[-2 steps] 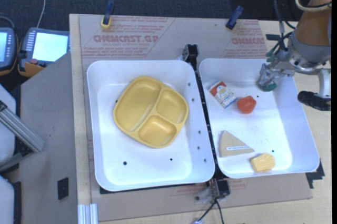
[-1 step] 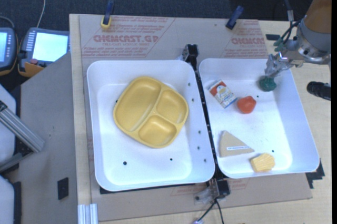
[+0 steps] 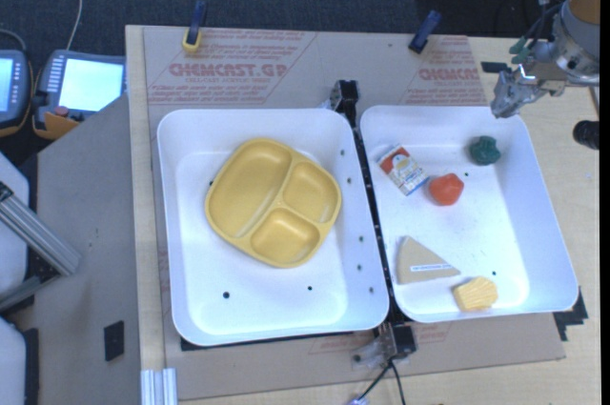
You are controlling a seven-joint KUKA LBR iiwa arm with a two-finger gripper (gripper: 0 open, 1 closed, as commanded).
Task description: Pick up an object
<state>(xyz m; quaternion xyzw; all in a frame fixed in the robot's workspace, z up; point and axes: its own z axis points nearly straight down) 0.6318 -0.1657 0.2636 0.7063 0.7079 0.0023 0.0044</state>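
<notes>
Over the right bin's (image 3: 543,203) far right corner, at about one o'clock from that bin's middle, hangs the end effector (image 3: 507,98), carried by the grey arm (image 3: 581,31) that comes in from the right edge. Nothing sits between its fingers, but whether they are spread or closed cannot be told from this angle.

Inside the right bin lie five small things. A dark green lump (image 3: 484,150) rests near the far right, just at five o'clock from the end effector and apart from it. At nine o'clock from the lump lies a small red-and-white carton (image 3: 403,170), tilted. Just beside the carton, at four o'clock from it, is a round orange-red piece (image 3: 445,190). Nearer the front edge, a tan wedge (image 3: 427,262) lies flat, and at four o'clock from the wedge, close to it, sits a yellow block (image 3: 475,293).

The left bin (image 3: 181,232) holds a yellow divided plate (image 3: 274,201) with three compartments, turned at a slant and lying around the bin's middle.

Both bins rest side by side on the worktop (image 3: 152,203), on a brown board with red lettering. Two clamps, one yellow-tipped (image 3: 194,27) and one blue (image 3: 424,31), grip the board's far edge. At nine o'clock of the worktop, off its edge, a lit screen (image 3: 86,84) glows.
</notes>
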